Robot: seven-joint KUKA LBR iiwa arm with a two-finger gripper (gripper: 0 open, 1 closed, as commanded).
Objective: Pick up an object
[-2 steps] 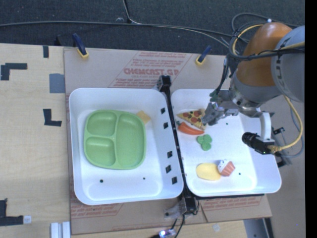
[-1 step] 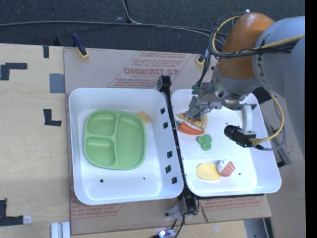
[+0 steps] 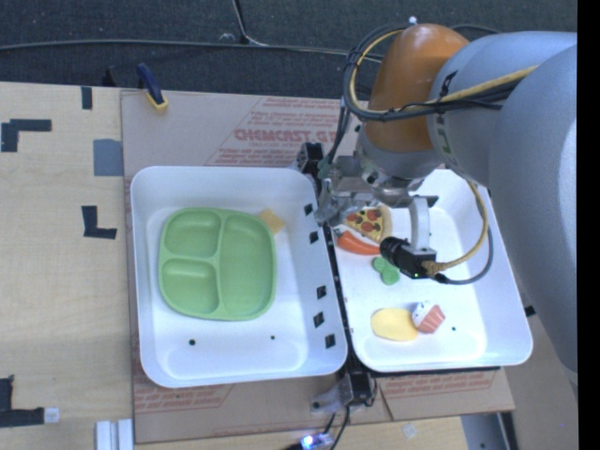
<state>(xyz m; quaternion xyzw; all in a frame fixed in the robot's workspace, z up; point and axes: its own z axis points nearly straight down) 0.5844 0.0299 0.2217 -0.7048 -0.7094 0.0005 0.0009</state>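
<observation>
Tool (image 3: pixel 375 216) over right bin (image 3: pixel 497 345) holding toy food (image 3: pixel 395 324).

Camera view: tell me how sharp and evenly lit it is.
Camera view: soft overall, small toys in the right bin blurry; even lighting, white bins bright without harsh glare; the arm casts a faint shadow over the pizza toy; the green tray reads clearly.

A: What lies in the left bin (image 3: pixel 150 251)?
B: A tray (image 3: pixel 217 262), with a small piece (image 3: pixel 272 219) just off its far right corner.
A: And the right bin (image 3: pixel 497 336)?
B: A pizza slice (image 3: pixel 367 221) and carrot (image 3: pixel 356 244) under the gripper (image 3: pixel 375 216); a lemon (image 3: pixel 394 324) nearer the front.
</observation>
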